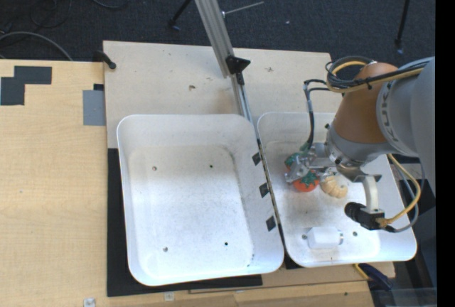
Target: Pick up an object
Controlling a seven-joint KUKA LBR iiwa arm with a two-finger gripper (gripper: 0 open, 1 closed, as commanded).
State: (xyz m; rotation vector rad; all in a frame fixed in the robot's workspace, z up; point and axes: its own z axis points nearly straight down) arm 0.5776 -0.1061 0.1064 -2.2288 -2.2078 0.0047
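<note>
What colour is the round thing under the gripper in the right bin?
Red-orange ball, seen in the camera view beside a tan lump.

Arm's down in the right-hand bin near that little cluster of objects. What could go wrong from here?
1. The gripper sits where the red-orange object and the tan object crowd together, so it may catch two, or nudge one away.
2. The cluster lies near the divider wall between bins; a pushed item could wedge there.
3. The white object blends with the right bin, so it may be missed.

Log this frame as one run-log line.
arm: over right bin | gripper: low beside red object, grasp unclear | nearby: beige object, white object | left bin: not involved
</note>
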